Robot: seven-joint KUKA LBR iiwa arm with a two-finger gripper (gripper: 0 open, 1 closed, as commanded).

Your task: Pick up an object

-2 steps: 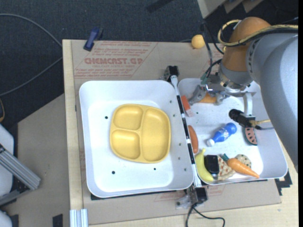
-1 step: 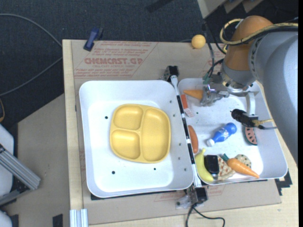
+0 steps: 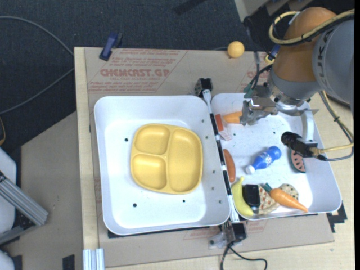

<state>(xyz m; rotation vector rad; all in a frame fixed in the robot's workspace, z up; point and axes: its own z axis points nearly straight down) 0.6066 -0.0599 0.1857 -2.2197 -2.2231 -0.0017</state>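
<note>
My gripper hangs over the back left part of the right bin, just right of a small orange piece by the bin's left wall. Farther forward in that bin lie a reddish sausage, a blue and white bottle, a banana, a small black object, a carrot on a round speckled cookie, and a dark watermelon-like slice. Nothing shows between the gripper and the bin floor.
The left bin holds a yellow three-compartment plate. An orange ball and a blue clip rest on the bench behind the bins. The arm's orange band looms over the back right corner.
</note>
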